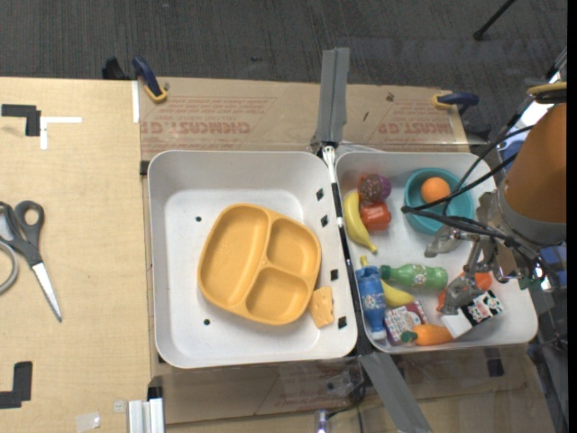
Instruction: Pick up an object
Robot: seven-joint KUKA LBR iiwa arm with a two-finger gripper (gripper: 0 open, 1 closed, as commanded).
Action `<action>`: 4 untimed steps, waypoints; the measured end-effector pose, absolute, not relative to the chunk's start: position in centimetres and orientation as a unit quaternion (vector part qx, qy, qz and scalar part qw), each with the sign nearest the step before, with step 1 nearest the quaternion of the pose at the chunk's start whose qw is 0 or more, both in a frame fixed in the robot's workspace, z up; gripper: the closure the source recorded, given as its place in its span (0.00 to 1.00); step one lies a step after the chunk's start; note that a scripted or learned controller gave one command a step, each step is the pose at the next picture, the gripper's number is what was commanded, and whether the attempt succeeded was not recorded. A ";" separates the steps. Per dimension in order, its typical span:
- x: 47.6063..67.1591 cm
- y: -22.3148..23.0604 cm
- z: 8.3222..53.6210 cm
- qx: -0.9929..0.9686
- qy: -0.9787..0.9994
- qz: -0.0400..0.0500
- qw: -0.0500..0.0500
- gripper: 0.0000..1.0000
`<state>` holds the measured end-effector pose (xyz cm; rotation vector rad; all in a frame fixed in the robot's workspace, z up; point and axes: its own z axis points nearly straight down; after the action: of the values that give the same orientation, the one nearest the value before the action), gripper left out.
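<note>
My gripper (448,271) hangs over the right part of the right bin (523,332), open. One metal finger (440,244) points left near the teal bowl (416,207); the other reaches down toward the carrot (431,335). The right end of a green bottle (415,276) lies between the spread fingers, not clamped. A small red-orange piece (487,280) and a black-and-white box (483,308) sit just right of the fingers. An orange (435,189) rests in the bowl.
The right bin also holds a banana (356,224), purple grapes (374,186), a red block (375,216), a blue can (370,292) and a small carton (403,318). In the left bin (171,242) lie an orange divided plate (260,264) and a yellow wedge (323,307). Scissors (34,251) lie far left.
</note>
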<state>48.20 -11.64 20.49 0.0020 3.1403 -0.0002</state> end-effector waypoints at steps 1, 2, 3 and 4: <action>53.2 -14.4 9.3 -0.005 1.000 0.000 0.002 0.00; 59.3 -13.5 9.4 0.093 0.996 0.000 0.003 0.00; 65.3 -12.5 9.4 0.082 0.997 0.000 0.002 0.00; 63.7 -10.2 9.3 0.149 0.989 0.000 0.002 0.00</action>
<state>63.68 -10.15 9.29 0.4666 3.1033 -0.0004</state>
